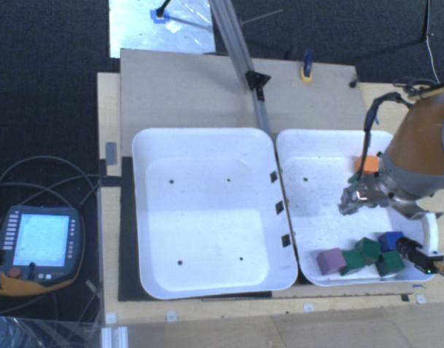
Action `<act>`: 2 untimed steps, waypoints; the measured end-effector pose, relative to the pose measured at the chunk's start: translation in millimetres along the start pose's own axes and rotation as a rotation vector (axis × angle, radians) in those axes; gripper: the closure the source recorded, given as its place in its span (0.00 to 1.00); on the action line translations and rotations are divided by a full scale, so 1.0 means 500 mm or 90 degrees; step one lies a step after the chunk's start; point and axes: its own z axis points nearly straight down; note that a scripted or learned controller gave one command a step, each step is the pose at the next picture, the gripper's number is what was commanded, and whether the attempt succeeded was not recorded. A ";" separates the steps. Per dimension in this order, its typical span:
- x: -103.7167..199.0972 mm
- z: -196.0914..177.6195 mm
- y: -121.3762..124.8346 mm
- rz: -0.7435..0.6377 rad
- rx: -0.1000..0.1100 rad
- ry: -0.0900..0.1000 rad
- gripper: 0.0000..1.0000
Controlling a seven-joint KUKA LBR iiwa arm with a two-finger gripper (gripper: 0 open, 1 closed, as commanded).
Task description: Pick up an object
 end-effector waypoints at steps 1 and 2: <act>0.011 -0.105 -0.010 0.000 0.000 0.000 1.00; 0.011 -0.149 -0.007 0.000 0.003 0.001 1.00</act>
